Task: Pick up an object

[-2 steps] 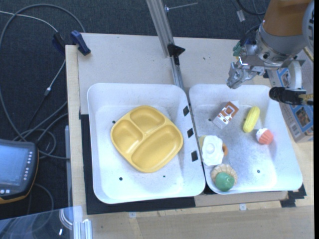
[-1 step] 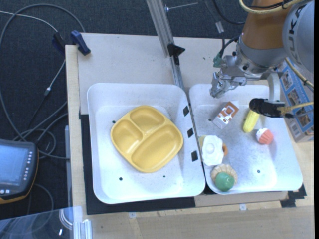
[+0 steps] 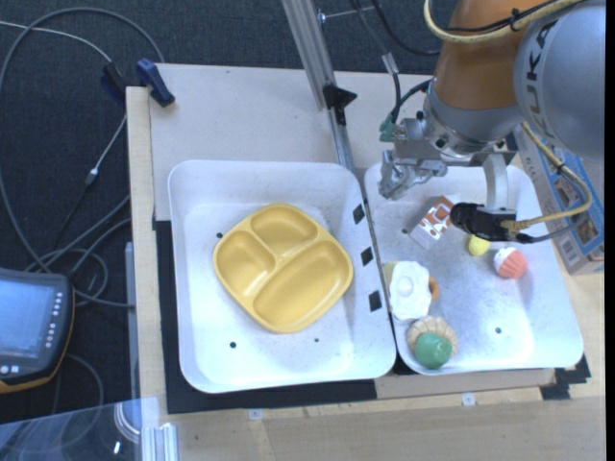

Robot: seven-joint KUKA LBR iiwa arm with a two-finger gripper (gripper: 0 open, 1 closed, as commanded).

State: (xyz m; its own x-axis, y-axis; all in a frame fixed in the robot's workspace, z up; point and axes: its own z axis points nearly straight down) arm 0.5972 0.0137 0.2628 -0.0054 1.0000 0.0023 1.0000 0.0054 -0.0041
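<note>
Bench (image 3: 240, 113): pale beige top, standing on dark carpet; black cables loop across the floor at the left, and a handheld screen unit (image 3: 29, 325) lies at the lower left. A metal post (image 3: 312, 51) rises from the bench's far edge; a blue clamp (image 3: 154, 82) sits at its far left corner.

Arm (image 3: 509, 46): grey with an orange band, above the right bin's far edge.

Left bin (image 3: 192, 190): white, shallow, holding a yellow divided plate (image 3: 282, 267) about its middle.

Right bin (image 3: 548, 325): white, shallow, touching the left bin along their shared edge.

Gripper (image 3: 394, 182): hangs over the right bin's far left corner, nothing visible between its fingers; how far they are parted cannot be told.

Contents of the right bin: white fried-egg toy (image 3: 409, 289) at the left edge; green and tan round toy (image 3: 430, 344) at the near edge; small white and orange box (image 3: 433, 219) toward the far side; orange and white ball (image 3: 510, 263) at the right; small yellow piece (image 3: 478, 246) just beside it
</note>
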